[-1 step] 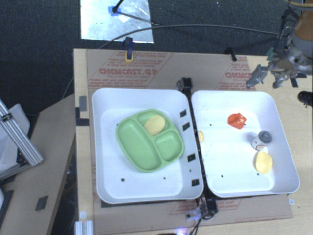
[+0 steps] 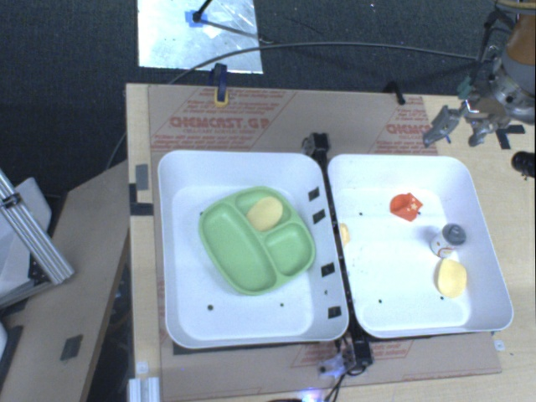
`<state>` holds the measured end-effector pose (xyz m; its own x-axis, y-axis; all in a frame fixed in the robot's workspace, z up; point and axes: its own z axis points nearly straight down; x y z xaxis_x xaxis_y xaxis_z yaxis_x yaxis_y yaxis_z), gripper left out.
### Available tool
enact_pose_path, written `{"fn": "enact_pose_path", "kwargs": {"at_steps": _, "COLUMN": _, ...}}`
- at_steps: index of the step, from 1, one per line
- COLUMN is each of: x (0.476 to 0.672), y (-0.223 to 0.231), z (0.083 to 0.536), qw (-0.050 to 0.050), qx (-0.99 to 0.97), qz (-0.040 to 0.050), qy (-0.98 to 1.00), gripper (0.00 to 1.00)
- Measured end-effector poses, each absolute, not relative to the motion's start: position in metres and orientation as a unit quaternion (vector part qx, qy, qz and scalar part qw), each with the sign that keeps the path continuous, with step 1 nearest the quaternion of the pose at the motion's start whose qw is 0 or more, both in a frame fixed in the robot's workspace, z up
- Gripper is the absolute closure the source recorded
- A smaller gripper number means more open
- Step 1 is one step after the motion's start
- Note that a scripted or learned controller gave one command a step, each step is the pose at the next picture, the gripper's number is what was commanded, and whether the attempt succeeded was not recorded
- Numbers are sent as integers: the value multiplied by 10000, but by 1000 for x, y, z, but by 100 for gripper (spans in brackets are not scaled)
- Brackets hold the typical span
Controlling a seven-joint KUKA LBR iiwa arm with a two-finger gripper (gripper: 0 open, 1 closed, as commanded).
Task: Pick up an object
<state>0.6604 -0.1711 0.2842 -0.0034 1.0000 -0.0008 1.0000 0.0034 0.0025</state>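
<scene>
Orange object in right bin

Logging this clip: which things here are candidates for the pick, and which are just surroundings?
Pick candidates: orange piece, grey round piece, yellow piece, yellow item in the green tray.
Surroundings: gripper open above the right bin, left bin, blue clamp.

This is a robotics lab or test cell — not a home or kitchen. The worktop is a brown board printed with a maker's name, laid over dark carpet. Two shallow white bins sit clipped together by black brackets. A black cable trails across the floor, a foil sheet is taped down behind, and an aluminium framing rail stands at the left — all test-rig gear.
</scene>
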Motion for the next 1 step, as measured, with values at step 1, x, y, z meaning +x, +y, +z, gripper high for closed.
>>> {"fn": "enact_pose_path", "kwargs": {"at_steps": 1, "x": 656, "y": -166, "z": 225, "qw": -4, "qx": 7062, "qz": -5, "qy": 7080, "gripper": 0}}
